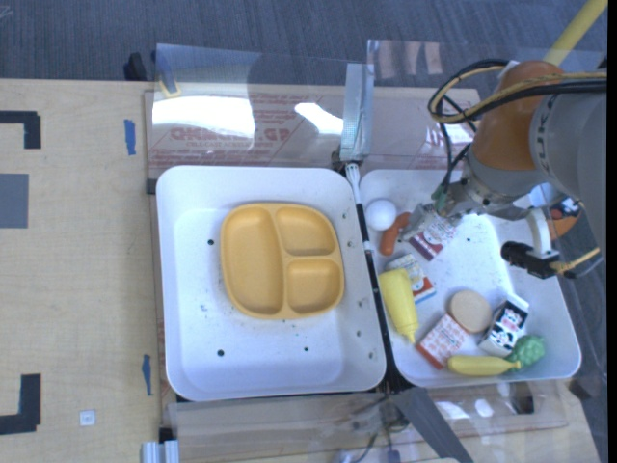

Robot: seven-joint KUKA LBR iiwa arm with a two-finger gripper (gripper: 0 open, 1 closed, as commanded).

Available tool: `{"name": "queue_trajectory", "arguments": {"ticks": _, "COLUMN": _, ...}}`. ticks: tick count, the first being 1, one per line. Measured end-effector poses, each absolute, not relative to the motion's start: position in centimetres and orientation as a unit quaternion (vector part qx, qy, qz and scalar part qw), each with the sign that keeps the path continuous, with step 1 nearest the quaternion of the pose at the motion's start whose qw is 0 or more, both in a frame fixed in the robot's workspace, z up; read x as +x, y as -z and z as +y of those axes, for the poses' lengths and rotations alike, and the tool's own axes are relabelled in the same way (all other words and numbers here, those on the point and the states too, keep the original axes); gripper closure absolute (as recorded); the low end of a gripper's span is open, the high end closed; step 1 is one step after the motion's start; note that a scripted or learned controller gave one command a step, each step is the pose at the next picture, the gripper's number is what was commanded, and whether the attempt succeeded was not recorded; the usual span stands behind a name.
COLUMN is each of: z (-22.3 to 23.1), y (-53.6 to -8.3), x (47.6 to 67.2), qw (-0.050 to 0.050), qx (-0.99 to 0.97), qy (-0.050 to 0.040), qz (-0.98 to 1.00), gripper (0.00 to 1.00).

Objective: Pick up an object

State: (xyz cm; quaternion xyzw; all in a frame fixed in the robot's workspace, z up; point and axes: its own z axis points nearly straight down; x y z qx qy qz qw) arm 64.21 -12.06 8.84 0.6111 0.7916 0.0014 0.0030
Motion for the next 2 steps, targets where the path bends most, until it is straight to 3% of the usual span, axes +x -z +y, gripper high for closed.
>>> {"name": "queue_trajectory", "arguments": {"ticks": 1, "z": -12.0, "y": -9.9, "x": 64.3, "qw": 0.004, "qx": 0.611, "qy": -0.0023, "qz": 0.792, "gripper": 1.00}}
{"name": "queue_trajectory", "arguments": {"ticks": 2, "z": -5.5, "y": -18.9, "x": 61.6, "qw": 0.003, "qx": 0.590, "qy": -0.0031, "qz": 0.807, "gripper": 1.00}}
